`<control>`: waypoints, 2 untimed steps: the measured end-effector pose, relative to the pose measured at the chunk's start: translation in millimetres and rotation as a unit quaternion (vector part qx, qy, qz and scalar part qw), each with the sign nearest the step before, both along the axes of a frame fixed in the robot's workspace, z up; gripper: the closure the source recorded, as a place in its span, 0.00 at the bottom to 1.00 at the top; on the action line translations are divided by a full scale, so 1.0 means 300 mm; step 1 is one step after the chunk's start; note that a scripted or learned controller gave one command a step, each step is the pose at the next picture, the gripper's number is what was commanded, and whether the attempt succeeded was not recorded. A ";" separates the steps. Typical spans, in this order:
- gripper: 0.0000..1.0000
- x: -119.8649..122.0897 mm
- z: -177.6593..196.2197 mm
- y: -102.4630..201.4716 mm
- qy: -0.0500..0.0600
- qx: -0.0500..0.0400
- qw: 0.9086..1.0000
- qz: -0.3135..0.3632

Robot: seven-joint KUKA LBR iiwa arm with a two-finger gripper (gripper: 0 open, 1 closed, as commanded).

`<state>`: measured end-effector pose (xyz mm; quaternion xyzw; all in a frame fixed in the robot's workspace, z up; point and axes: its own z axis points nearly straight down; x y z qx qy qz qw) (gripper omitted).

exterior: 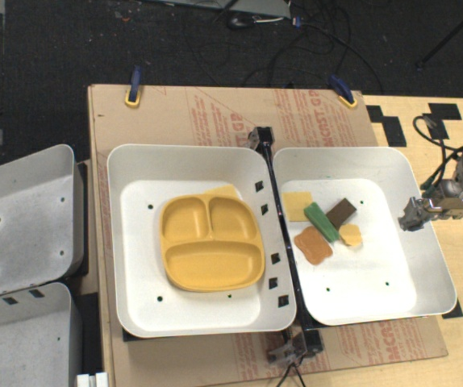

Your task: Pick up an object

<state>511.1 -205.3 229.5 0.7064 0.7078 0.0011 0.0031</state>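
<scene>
Surface: cardboard-covered surface [215, 111] held flat by two clamps at its far edge, probably to keep the sheet from shifting under the bins.
Left bin: white bin [135, 176] carrying a yellow divided tray [213, 244], which lies flat and takes up most of the floor.
Right bin: white bin [393, 289] holding the loose pieces, clustered near the divider on its left side, well apart from the arm.
Arm: enters at the right edge; most of it is cut off, so its pose is hard to judge.
Gripper: gripper [413, 216] sits over the right bin's right wall, above the rim; small and dark in this view, so I cannot tell how far open it is, and nothing is visibly held.
Pale yellow block: flat piece [296, 204] just beside the divider, partly covered by the green one.
Orange-brown piece: rounded piece [313, 246] lying nearest the camera of the cluster.
Green block: long green block [321, 222] lying slantwise across the cluster, touching its neighbours.
Brown block: brown block [342, 211] against the green one's far end.
Small yellow piece: small yellow piece [350, 235] at the cluster's right; shape unclear.
Judgement: any of these could be the pick; crowding may hinder a clean grasp.
</scene>
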 end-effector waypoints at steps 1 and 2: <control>1.00 0.049 0.011 0.204 0.002 0.002 1.000 0.003; 1.00 0.101 -0.023 0.391 0.003 0.002 1.000 0.003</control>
